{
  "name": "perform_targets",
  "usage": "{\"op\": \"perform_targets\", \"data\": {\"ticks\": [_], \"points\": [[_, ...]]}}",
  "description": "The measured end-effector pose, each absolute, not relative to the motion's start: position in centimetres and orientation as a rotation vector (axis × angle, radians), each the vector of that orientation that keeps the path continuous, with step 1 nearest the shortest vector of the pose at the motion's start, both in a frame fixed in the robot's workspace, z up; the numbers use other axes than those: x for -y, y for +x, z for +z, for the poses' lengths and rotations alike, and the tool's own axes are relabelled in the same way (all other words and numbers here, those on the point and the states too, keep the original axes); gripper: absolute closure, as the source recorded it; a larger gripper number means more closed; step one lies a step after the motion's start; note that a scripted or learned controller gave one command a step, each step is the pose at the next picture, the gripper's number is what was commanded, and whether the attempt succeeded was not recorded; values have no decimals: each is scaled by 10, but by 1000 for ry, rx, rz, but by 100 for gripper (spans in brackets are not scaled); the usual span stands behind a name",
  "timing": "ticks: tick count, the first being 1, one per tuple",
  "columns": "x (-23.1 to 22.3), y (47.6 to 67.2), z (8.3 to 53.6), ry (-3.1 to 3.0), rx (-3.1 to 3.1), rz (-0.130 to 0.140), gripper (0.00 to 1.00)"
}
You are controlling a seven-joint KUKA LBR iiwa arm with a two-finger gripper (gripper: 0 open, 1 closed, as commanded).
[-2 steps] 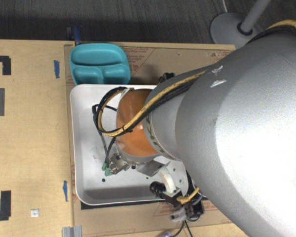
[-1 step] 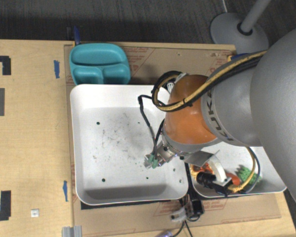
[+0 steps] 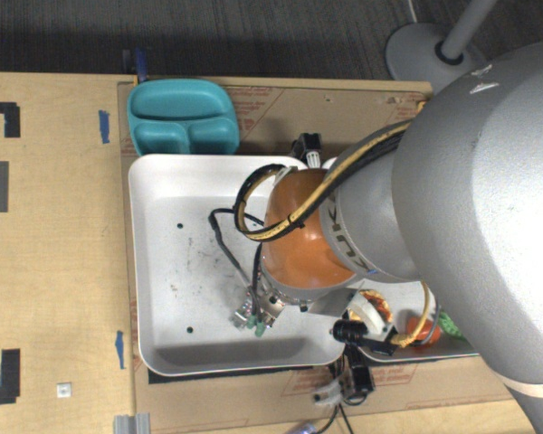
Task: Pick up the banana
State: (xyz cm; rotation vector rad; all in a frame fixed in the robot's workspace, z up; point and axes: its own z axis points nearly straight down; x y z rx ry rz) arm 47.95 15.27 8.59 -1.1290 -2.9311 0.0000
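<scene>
- Bench (image 3: 54, 242): tan cardboard-coloured surface with black angular marks near its left edge and small blue tape tabs beside the bins.
- Teal tray (image 3: 183, 116): a moulded teal container with compartments, lying on the bench just beyond the far left corner of the left bin, touching or almost touching its rim.
- Left bin (image 3: 167, 242): shallow, white, with scuffed floor and a few small dark dots. Its left half is bare of objects.
- Hand (image 3: 256, 319): seen at the lower middle of the left bin, close to the near wall, hanging below the orange band. The tip shows small metal and green parts. The fingers are too small and too foreshortened to judge; I cannot tell whether they are apart or together, and nothing can be seen between them.
- Arm (image 3: 452, 197): large grey body entering from the right, covering most of the right bin and the right part of the left bin. The orange band (image 3: 299, 233) sits above the wrist, with black and yellow cables (image 3: 253, 215) looped over it.
- Right bin (image 3: 452, 351): just a strip of its near edge shows under the arm.
- Banana (image 3: 427, 310): a thin yellow curved piece in the right bin near its near edge may be the banana; identification is uncertain. Beside it lie an orange-and-white item (image 3: 376, 307) and a green item (image 3: 450, 325).
</scene>
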Motion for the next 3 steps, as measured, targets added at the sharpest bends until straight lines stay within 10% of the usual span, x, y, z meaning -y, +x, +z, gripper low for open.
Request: {"op": "perform_targets", "data": {"ticks": [1, 2, 3], "points": [[-219, 529, 88, -1059, 2966, -13, 100], [-137, 482, 178, -1118, 2936, 0, 100], [-172, 480, 86, -289, 3129, -1, 100]]}}
